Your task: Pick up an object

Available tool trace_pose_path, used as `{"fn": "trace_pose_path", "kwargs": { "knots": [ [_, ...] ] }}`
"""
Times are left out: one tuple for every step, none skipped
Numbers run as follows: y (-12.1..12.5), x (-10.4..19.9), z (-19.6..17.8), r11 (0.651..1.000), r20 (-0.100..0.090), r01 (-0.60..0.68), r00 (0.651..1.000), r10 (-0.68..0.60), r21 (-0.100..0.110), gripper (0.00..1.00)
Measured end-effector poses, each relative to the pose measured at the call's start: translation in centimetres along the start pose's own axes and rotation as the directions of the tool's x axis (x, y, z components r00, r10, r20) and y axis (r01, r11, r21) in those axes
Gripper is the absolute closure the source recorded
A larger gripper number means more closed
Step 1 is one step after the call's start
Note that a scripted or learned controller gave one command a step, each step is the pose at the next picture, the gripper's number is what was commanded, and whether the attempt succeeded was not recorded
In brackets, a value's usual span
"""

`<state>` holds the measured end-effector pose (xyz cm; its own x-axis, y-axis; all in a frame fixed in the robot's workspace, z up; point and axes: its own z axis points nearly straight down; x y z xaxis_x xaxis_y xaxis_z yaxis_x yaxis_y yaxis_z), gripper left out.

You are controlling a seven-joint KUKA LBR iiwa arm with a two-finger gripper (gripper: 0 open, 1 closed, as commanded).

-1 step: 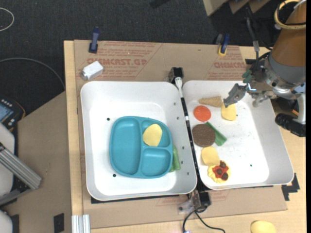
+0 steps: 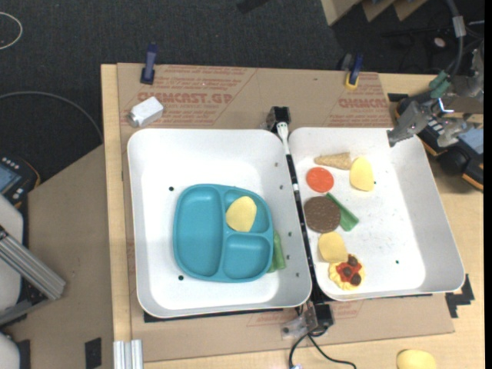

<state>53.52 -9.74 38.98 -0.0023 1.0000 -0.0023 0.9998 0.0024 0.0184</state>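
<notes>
The right bin (image 2: 430, 229) holds several toy foods along its left side: a tan wedge (image 2: 334, 160), a yellow lemon-like piece (image 2: 362, 174), a red-orange disc (image 2: 320, 179), a brown patty (image 2: 322, 214) over a green strip (image 2: 347, 217), a yellow chunk (image 2: 332, 246) and a yellow piece with red and dark bits (image 2: 347, 271). In the left bin (image 2: 154, 167) lies a blue divided tray (image 2: 204, 237) with a yellow piece (image 2: 241, 214) in its upper right compartment. My gripper (image 2: 403, 127) hangs at the right bin's far right corner, well apart from the foods.
A green strip (image 2: 277, 254) sits against the blue tray's right edge. On the cardboard behind the bins are a small white block (image 2: 146, 111) and two blue clamps (image 2: 148, 54) (image 2: 354, 69). A yellow object (image 2: 415, 358) lies off the board at the bottom right.
</notes>
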Motion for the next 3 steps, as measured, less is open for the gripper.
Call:
{"fn": "trace_pose_path", "kwargs": {
  "knots": [
    [-5.5,0.1,-15.2,1.000,0.000,-0.001,1.000,0.001,-0.004,0.00],
    [-5.7,7.5,1.3,0.999,-0.005,0.005,1.000,-0.005,0.036,0.00],
    [-4.1,-0.7,-0.6,1.000,0.002,-0.010,1.000,0.010,0.014,0.00]
  ]
}}
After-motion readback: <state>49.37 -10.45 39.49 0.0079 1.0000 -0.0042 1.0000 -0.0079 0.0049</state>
